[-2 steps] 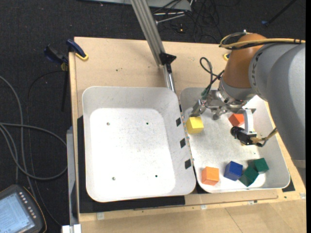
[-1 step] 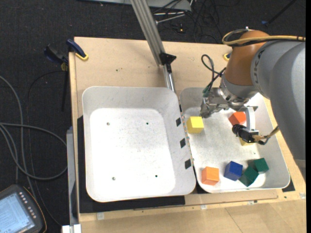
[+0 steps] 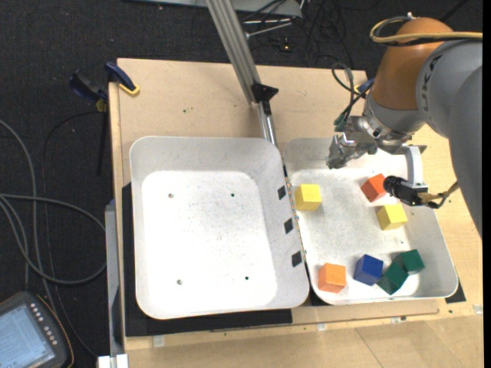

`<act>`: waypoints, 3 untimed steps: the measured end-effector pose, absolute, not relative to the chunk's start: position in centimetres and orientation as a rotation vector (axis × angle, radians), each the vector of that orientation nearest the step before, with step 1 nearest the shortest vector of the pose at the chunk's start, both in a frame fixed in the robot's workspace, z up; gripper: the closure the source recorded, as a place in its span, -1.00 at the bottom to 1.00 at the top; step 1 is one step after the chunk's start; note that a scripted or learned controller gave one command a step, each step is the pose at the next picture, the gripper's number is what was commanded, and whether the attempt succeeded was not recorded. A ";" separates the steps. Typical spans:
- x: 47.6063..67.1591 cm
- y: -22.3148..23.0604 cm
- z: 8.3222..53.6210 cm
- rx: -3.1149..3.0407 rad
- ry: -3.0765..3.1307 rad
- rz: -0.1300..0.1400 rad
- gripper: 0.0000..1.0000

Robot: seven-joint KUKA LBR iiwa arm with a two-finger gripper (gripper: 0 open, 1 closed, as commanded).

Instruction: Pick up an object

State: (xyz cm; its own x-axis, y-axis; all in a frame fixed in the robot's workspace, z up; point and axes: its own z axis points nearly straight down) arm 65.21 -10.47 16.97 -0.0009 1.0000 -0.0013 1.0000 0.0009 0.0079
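Observation:
The right bin (image 3: 430, 240) holds several small blocks. A yellow cube (image 3: 308, 197) lies near its left wall, and a second yellow cube (image 3: 391, 216) sits to the right. A red block (image 3: 374, 188) lies just above that one. Along the front are an orange cube (image 3: 332, 277), a blue cube (image 3: 369, 269) and two green blocks (image 3: 402, 270). My gripper (image 3: 338, 156) hangs over the bin's back left part, above bare floor, up and to the right of the first yellow cube. Nothing shows between its fingers.
The left bin (image 3: 203, 225) stands beside the right one. A slanted metal pole (image 3: 234, 41) crosses the back of the bench. A blue and yellow clamp (image 3: 103, 87) sits at the bench's back left corner. Cables trail by the arm's wrist (image 3: 410, 190).

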 end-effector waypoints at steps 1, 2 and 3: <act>64.9 -9.7 21.8 2.214 2.221 0.007 1.00; 65.1 -9.7 27.2 2.214 2.221 0.007 1.00; 65.2 -4.4 25.5 2.214 2.231 0.000 1.00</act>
State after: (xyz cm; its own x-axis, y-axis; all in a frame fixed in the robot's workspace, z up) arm 65.17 -4.42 25.46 -0.0073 1.0000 0.0013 1.0000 0.0074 -0.0009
